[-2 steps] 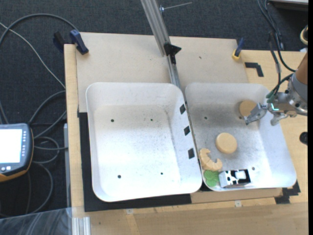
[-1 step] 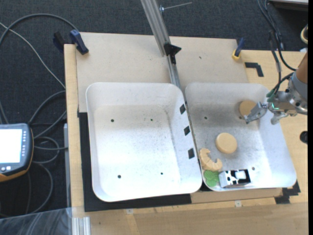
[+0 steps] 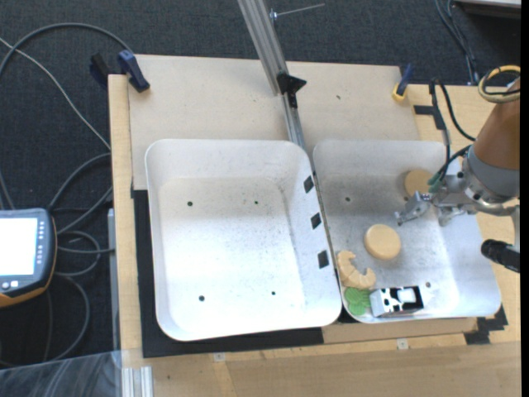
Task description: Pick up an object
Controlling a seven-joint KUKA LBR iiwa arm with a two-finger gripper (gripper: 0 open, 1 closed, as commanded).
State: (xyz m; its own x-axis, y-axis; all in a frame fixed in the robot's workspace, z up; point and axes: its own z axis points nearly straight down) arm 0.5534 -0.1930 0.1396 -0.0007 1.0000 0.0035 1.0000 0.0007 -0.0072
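A round tan disc [image 3: 383, 242] lies in the right bin [image 3: 463, 292], just below and left of the jaws [image 3: 420, 205]. I cannot tell how the jaws stand. A second disc [image 3: 416, 180] sits beside them. A pale chunk [image 3: 351, 269] rests near the divider.

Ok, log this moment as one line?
gripper over right bin, nothing seen held | round tan disc just below-left | left bin

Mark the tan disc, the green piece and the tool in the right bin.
tan disc [image 3: 383, 241], camera view, centre of its top face
green piece [image 3: 357, 302], camera view, its visible edge
tool [image 3: 412, 214], camera view, between its fingertips
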